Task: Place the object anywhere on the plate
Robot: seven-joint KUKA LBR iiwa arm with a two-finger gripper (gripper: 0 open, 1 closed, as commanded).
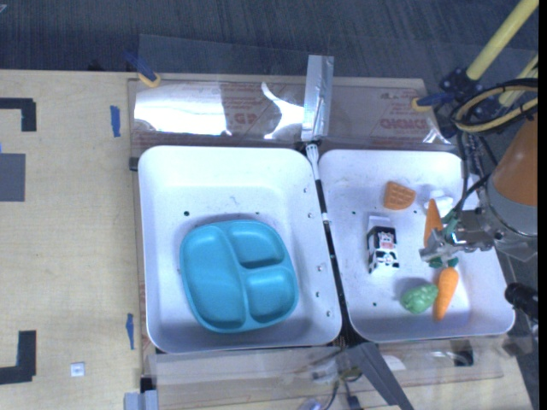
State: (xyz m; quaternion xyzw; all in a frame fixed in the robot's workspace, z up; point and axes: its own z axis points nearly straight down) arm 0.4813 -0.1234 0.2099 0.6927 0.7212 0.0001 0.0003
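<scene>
A blue divided plate (239, 273) lies in the left white bin (162, 186). The right bin (359, 306) holds several small toys: an orange carrot (444, 290), a green leafy piece (419, 298), a black-and-white cow figure (384, 248), an orange cracker-like piece (398, 196) and a slim orange piece (433, 218). My gripper (444, 248) is low over the right bin's right side, just above the carrot's top end and beside the slim orange piece. Nothing can be made out in its grasp.
A raised divider (323, 229) separates the two bins. Cables and a yellow pole (504, 32) crowd the back right corner. The arm's body with its orange band (517, 178) hangs over the right bin's right rim. A wooden bench surface (68, 254) lies to the left.
</scene>
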